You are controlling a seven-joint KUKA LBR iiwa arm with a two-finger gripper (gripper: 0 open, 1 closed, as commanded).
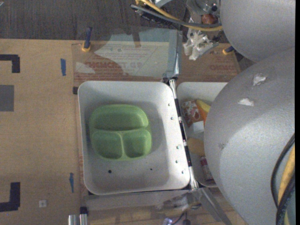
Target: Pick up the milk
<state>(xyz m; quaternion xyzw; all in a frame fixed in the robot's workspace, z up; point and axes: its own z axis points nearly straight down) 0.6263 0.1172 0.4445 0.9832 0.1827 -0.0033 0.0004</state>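
The grey arm looms over the right bin, hiding most of its packets, so the milk, likely somewhere beneath it, cannot be picked out, nor the pincer's state told.

Right bin mostly behind arm

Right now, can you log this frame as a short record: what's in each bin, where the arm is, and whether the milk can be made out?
left bin: holds a green divided plate, three compartments, lying flat
right bin: largely covered by the arm; a few packaged items visible along its left side
arm: grey, reaching in from the right, above the right bin
milk: cannot be identified among the visible items
bench: wooden surface with blue tape marks
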